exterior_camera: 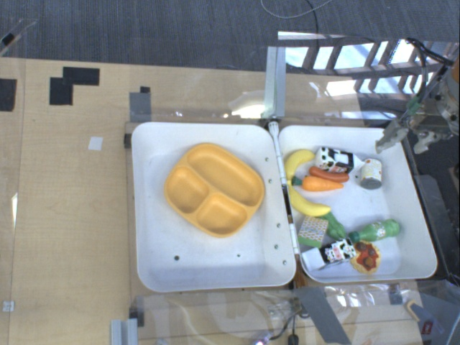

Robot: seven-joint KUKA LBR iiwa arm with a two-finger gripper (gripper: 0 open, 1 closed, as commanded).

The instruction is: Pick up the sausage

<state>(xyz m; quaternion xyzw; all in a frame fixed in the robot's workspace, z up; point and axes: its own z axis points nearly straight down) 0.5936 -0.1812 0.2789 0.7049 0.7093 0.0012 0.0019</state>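
Camera view: sausage [328, 173] lies in the right bin [413, 214], touching the carrot [323, 185] beside the banana [302, 185]. Gripper [402, 131] hovers over the bin's far right corner; whether it is spread cannot be told. Left bin [154, 250] holds a yellow plate [213, 188].

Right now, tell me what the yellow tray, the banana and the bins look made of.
Yellow tray: looks like moulded plastic, matte, one even colour, rounded compartment walls.
Banana: probably plastic toy food, smooth and uniformly yellow, no blemishes visible.
Bins: seem thin white plastic or coated metal, slightly glossy, with soft reflections; hard to say which.
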